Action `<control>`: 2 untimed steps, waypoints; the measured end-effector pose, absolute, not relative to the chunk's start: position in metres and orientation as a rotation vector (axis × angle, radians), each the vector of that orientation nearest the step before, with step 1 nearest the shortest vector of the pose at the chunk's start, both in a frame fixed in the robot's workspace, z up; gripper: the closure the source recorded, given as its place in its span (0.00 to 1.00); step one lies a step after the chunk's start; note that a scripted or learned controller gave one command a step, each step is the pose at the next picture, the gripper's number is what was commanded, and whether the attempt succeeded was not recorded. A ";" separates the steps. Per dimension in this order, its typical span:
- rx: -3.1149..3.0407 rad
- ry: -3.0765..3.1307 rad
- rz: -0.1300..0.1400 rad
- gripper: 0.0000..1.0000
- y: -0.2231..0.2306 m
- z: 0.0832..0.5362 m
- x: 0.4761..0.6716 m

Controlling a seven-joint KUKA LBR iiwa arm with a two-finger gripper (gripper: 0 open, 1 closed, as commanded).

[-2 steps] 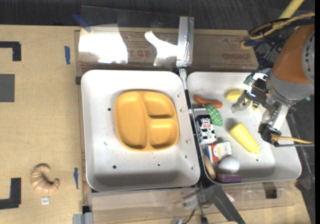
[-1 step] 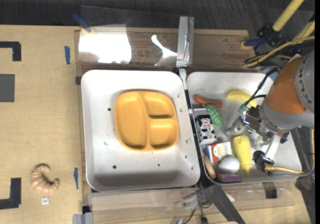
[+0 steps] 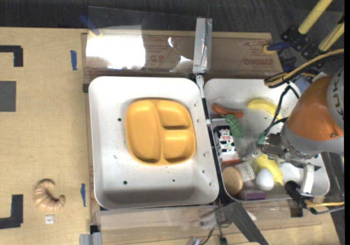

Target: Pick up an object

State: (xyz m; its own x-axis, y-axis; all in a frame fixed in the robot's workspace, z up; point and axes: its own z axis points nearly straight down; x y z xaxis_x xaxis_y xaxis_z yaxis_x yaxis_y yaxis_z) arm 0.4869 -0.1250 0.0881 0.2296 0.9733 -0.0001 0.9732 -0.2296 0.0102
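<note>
Looking down at a slant on a bench with two white bins side by side. At frame centre the left bin holds a yellow divided tray. The right bin, at centre right, holds a clutter of small things: an orange carrot near its upper left, a banana toward its top, a green piece just below the carrot, a printed box against its left wall, a brown round thing at its lower left, a white egg just beside a yellow toy, and a purple block at its bottom edge.

From the right edge of the frame the arm, with its orange band, reaches over the right bin. Its gripper sits low among the things, just above the yellow toy and egg. Whether the gripper is open or closed cannot be told; cables and the wrist hide it.

By judgement, the task is at the reaching stage: nothing is seen lifted, and every item appears to lie in the bin. Closing on one thing and raising it clear is left to do.

At the lower left of the frame, a tan curled toy lies on the bench, well apart from both bins.
</note>
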 end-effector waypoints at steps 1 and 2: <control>2.456 1.943 0.014 1.00 -0.125 0.098 0.488; 2.505 1.892 0.009 1.00 -0.085 0.187 0.576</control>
